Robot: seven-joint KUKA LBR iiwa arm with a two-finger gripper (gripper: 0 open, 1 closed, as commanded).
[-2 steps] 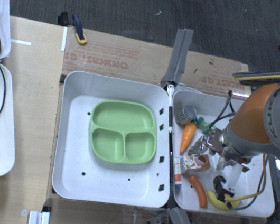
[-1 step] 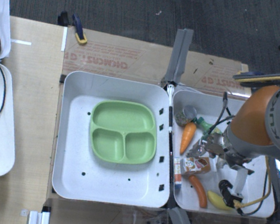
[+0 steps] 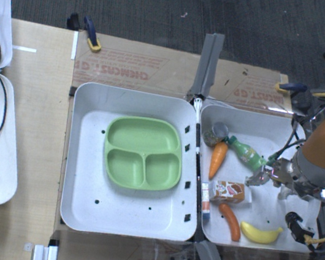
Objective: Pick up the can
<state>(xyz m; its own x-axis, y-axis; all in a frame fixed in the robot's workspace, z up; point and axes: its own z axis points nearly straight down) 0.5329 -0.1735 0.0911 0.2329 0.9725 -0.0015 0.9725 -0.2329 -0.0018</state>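
grey metal marks your can (image 3: pixel 217 133), lying tipped in the right bin's (image 3: pixel 276 123) ten o'clock corner, touching the carrot (image 3: pixel 218 158). from the pincer (image 3: pixel 264 175), it lies well apart toward ten o'clock, past the green bottle (image 3: pixel 247 153). how wide the pincer stands, you cannot tell.

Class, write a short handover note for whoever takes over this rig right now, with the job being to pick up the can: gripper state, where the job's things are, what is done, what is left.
Gripper: low over the right bin, by the cap end of the green bottle; nothing visibly between its fingers.
Can: at the right bin's far left corner, lying by the top of the carrot.
Green plate: in the left bin.
Done: no pickup yet.
Left: move over to the can, grasp, lift.
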